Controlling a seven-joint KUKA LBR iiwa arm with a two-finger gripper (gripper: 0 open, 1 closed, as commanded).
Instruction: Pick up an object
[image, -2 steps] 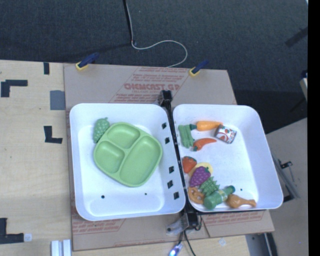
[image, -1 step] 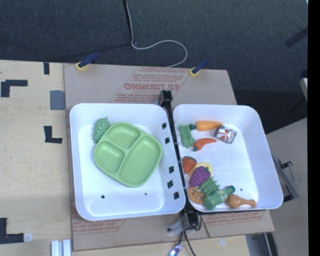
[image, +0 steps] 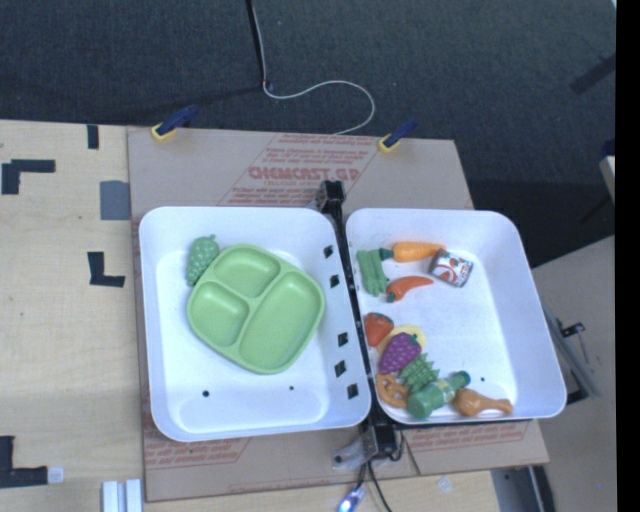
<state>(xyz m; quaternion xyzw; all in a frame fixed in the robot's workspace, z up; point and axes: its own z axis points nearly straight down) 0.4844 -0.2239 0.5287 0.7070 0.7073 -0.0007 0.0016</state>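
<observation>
Looking down, we see a green plate (image: 256, 318) in the left bin (image: 160, 300). Toy foods crowd the right bin (image: 520, 300); the fingers' state we cannot tell.

I see a green divided plate (image: 256, 308) in the left bin (image: 165, 330) and toy food clustered in the right bin (image: 510, 330).

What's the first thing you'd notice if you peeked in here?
The big green divided plate in the left bin, with a little green bunch of grapes touching its upper-left edge. Then the colourful toy food heaped along the right bin's left side: a carrot, purple grapes and a small can.
</observation>
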